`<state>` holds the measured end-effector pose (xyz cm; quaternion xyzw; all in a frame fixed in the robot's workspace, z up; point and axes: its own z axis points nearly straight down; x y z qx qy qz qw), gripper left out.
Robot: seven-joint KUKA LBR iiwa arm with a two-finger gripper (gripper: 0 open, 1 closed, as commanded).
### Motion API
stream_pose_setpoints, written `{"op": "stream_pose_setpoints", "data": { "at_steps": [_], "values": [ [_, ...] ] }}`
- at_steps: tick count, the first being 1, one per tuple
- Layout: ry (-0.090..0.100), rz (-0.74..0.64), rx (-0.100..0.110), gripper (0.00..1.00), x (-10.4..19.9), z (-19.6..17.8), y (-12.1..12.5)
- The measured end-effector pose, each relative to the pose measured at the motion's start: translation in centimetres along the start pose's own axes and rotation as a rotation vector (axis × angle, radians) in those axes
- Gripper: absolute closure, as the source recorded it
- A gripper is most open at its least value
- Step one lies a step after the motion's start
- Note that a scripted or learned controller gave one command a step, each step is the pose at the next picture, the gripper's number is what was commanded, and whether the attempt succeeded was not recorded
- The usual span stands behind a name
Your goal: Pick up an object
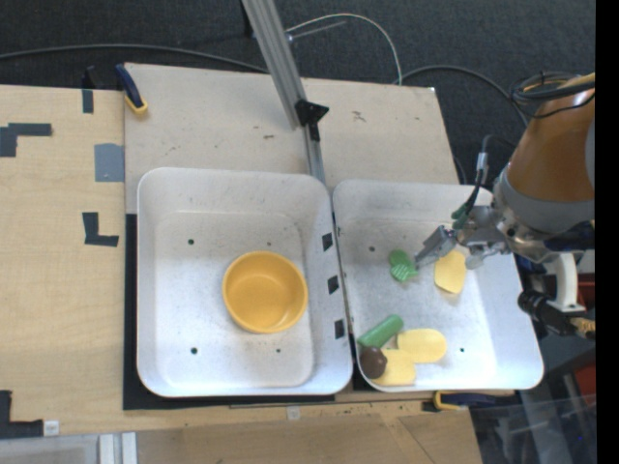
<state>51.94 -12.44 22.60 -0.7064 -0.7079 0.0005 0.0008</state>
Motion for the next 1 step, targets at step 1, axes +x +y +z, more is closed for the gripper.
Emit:
{"op": "stream_pose_setpoints", "data": {
  "at_steps": [1],
  "values": [
    [0.000,0.000,0.000,0.00,-0.01,-0.01,0.00]
  ]
}}
